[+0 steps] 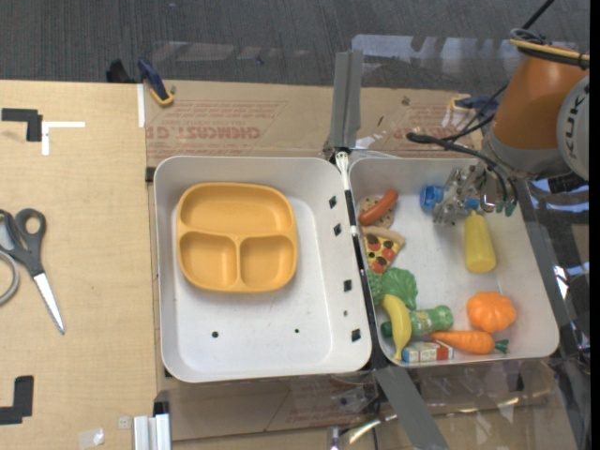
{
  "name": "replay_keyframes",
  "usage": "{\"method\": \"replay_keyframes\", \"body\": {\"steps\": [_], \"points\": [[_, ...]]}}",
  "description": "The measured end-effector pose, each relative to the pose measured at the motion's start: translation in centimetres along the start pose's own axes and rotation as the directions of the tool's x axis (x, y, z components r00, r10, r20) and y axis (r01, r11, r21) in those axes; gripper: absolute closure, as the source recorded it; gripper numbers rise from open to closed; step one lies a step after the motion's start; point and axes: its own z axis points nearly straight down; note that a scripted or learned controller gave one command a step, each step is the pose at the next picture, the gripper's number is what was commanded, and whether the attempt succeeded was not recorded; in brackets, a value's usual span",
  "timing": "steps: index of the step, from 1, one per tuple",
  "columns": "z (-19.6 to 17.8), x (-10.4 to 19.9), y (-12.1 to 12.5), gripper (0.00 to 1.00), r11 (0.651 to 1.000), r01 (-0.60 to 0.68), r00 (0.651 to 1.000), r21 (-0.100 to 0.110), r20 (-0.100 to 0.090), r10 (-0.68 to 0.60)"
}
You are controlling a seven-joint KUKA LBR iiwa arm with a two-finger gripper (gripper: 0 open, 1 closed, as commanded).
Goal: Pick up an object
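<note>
My gripper [457,204] hangs low over the back of the right bin [534,279], reaching in from the right under the orange wrist band. A small blue object [430,197] lies right at its left side, touching or nearly so. A yellow cylinder [479,243] lies just below and right of it. Further forward are an orange fruit [491,311], a carrot [464,342], a banana [397,321], a green bottle [430,322], a lettuce leaf [392,282], a pizza slice [382,247] and a hot dog [378,206].
The left bin [187,345] holds a yellow three-part plate [237,237]. A metal divider [345,111] runs between the bins. Scissors [36,261] lie on the bench at far left. Cables hang near the wrist at the right bin's back right corner.
</note>
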Motion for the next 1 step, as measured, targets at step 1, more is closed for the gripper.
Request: {"method": "replay_keyframes", "body": {"steps": [1], "points": [[0.06,2.67,4.71,1.00,0.999,-0.046,0.999,-0.001,0.003,0.046]]}}
